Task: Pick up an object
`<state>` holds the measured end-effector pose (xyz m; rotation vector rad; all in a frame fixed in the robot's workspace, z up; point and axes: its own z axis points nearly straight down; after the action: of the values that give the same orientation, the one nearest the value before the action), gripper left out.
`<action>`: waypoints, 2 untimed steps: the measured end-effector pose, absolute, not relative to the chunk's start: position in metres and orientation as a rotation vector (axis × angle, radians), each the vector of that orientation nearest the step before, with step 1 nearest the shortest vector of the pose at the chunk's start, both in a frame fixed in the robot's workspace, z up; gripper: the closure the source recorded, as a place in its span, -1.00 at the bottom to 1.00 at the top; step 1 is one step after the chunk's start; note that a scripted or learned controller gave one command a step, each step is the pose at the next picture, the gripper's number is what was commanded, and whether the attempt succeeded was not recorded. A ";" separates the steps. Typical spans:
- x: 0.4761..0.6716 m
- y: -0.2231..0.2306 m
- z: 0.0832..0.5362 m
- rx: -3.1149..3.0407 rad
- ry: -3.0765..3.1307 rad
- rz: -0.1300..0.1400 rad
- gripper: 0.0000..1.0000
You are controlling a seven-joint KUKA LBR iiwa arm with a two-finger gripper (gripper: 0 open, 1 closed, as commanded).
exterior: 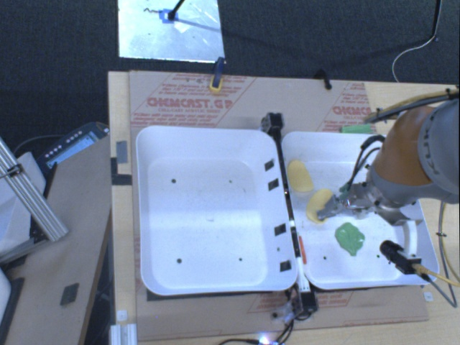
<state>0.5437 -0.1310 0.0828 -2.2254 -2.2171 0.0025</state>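
The grey arm with its orange band (413, 157) was cut off by the right edge and hid part of the right shallow white bin (323, 275). The two-finger gripper (332, 208) overlapped the lower pale yellow rounded object (317, 202) (finger state indiscernible). Printed lettering on the brown cardboard sheet (187, 100) was too blurred to read fully.

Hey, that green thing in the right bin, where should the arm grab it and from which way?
Probably straight down from above, across its narrower middle. The green thing lies flat and low on the floor of the right bin, so it offers no side to hook. It sits apart from the two yellow pieces, leaving room around it. The gripper hovers near the lower yellow piece, just up and left of it.
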 end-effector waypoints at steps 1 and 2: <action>0.483 -0.196 0.084 -2.227 -2.214 0.003 -1.00; 0.506 -0.135 0.084 -2.213 -2.232 -0.003 -1.00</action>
<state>0.5057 -0.1349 0.0844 -2.2128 -2.2319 -0.0026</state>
